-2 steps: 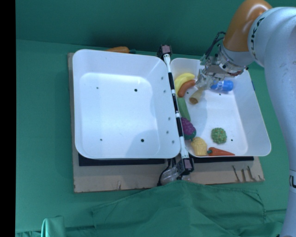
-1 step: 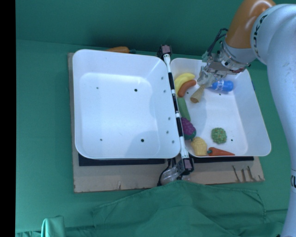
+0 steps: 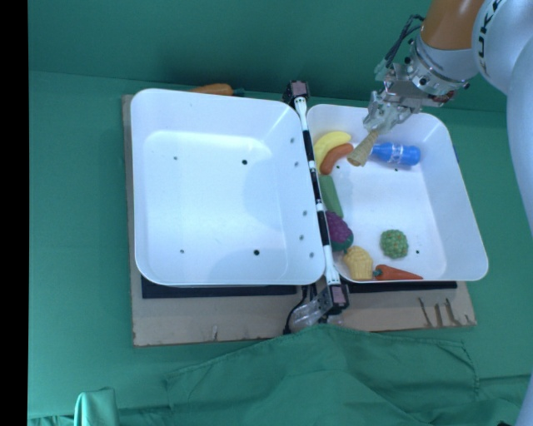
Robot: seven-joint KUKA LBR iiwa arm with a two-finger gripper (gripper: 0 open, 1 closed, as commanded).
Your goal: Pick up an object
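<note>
Although the task looks mostly done, with a tan cone-like toy [image 3: 364,151] hanging from the gripper [image 3: 376,126] above the right bin [image 3: 456,225], the lift is only partway and nothing says the hold is secure.

Near to far. A green cloth [image 3: 333,374] is bunched at the front edge, then a cardboard sheet [image 3: 208,329] lies under both bins. The left bin [image 3: 141,208] sits on it, bare white floor. In the right bin, front row: an orange carrot [image 3: 396,273], a yellow corn-like piece [image 3: 359,263], a green bumpy broccoli-like ball [image 3: 395,243]. Against the divider wall, a purple grape bunch [image 3: 337,229], then a dark green cucumber-like piece [image 3: 331,198]. Further back a yellow banana [image 3: 330,141] with an orange-red piece [image 3: 336,157] touching it, and a blue bottle [image 3: 396,153] just beside the cone toy's lower end.

Task thing: the cone toy is tilted, upper end pinched between the fingers, lower end near the bottle; can't tell if it clears the bin floor. Jaws closed on its top end, as far as this view shows.

Arm pose: it reaches in from the right, orange band [image 3: 450,18] above the wrist, wrist angled down and left, gripper over the far part of the right bin. Behind the left bin an orange object [image 3: 213,88] lies on the cloth.

Left: raise it clear and keep the grip.
</note>
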